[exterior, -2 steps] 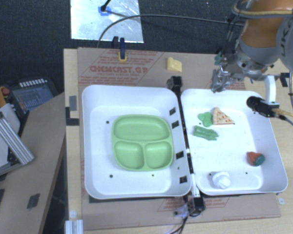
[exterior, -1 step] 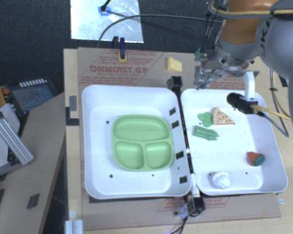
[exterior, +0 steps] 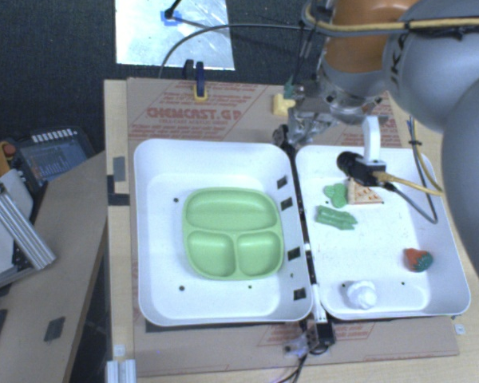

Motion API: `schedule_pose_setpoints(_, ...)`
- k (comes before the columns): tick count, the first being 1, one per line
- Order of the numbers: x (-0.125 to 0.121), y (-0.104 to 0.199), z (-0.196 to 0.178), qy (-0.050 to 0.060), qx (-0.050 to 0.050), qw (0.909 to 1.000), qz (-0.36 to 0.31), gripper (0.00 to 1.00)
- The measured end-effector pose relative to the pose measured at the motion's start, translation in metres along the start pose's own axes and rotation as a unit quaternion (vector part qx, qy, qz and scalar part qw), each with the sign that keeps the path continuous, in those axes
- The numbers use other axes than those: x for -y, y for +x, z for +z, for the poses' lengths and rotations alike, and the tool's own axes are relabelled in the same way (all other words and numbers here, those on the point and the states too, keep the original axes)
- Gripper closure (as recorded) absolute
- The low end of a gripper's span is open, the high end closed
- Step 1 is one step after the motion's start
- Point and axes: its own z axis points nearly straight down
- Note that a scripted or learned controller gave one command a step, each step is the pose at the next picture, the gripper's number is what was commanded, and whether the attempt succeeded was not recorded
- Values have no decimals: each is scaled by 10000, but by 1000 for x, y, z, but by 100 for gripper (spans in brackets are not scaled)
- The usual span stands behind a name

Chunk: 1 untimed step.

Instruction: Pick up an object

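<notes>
green pieces (exterior: 336, 214) lie mid right bin (exterior: 439, 294), tool (exterior: 297, 134) near its back-left corner.

In my right bin (exterior: 443, 290) lie a green pea pod (exterior: 336, 218), a small green piece (exterior: 335, 193), a pizza slice (exterior: 365, 194), a red-and-teal toy (exterior: 417, 259) and a white bottle (exterior: 360, 295), all apart except the piece beside the slice.

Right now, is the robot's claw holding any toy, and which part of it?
I cannot tell. The claw hangs at the back edge of the right bin, apart from the green toy and the white toy; no toy shows between it.
</notes>
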Motion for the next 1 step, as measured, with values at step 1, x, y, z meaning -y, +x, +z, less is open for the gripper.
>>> schedule_pose_setpoints(1, -7, 57, 5, 0, -2, 10000, -2, 100)
